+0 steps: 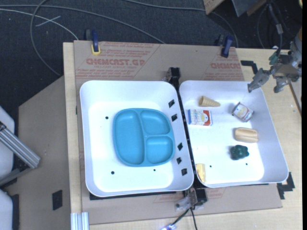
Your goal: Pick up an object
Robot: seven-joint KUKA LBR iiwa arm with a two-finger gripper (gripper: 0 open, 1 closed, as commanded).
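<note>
Objects sit in the right bin (273, 143): cone (209, 101), carton (198, 117), can (242, 111), bread roll (245, 135), green lump (239, 152). Gripper (266, 82) hovers over that bin's top right corner, fingers spread, holding nothing. Blue plate (143, 136) fills the left bin (91, 128).

Red lettering is printed on the brown protective board (144, 56) laid over the worktop, behind the two bins. Behind the left bin the word "CHEMCAST" can be read, followed by letters that look like "GP", with a line of smaller print above it that is too fine to be read. Behind the right bin the same red brand word is repeated, partly legible.
</note>
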